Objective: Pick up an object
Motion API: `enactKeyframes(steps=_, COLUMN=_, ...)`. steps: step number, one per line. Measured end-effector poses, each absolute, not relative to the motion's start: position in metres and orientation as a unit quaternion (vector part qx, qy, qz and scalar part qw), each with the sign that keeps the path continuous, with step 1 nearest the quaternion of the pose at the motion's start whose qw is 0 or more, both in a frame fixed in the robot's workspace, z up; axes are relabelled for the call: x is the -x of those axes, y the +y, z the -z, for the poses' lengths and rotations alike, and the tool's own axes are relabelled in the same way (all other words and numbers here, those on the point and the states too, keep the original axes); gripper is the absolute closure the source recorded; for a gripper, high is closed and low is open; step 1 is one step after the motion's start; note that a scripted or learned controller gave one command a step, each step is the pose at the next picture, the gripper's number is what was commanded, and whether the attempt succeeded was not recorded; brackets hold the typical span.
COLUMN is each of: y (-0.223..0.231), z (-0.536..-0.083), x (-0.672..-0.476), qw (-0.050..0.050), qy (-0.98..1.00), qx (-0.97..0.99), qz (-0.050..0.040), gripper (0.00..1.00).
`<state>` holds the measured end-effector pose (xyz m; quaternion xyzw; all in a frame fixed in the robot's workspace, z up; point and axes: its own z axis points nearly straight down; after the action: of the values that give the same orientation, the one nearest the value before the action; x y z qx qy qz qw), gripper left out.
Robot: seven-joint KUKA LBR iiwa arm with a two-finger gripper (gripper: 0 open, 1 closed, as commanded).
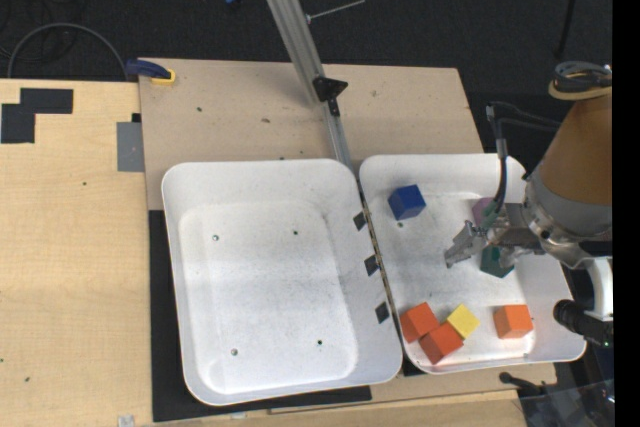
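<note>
A light wooden bench (70, 245) is seen at the left, with dark floor behind it and a slanted aluminium bar (296, 25) above the bins. The left bin (190, 190) is placed beside the right bin (440, 165). In the right bin a blue cube (406, 201) is found near the back, and two red blocks (430, 332), a yellow block (463, 320) and an orange block (513, 321) near the front. A dark green object (495, 262) is seen at the gripper (478, 247); whether it is grasped cannot be told.

White bins (260, 215) hold blue (406, 201), yellow (463, 320), orange (513, 320) cubes.
</note>
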<state>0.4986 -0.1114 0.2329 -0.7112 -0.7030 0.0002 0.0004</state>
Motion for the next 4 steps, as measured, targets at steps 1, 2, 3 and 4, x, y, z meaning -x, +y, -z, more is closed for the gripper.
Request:
enactKeyframes(steps=1, y=-0.111, z=-0.233, x=-0.499, qw=0.000, qy=-0.703, qx=0.712, qz=-0.0001, gripper=0.00)
enactKeyframes(steps=2, y=-0.111, z=-0.233, x=-0.499, qw=0.000, qy=-0.702, qx=0.712, qz=0.0000, gripper=0.00)
enactKeyframes(steps=3, y=-0.107, z=-0.321, x=-0.509, qw=-0.002, qy=-0.708, qx=0.706, qz=0.0018, gripper=0.00)
enactKeyframes(steps=4, y=-0.054, z=-0.291, x=-0.538, qw=0.003, qy=-0.709, qx=0.705, qz=-0.0012, gripper=0.00)
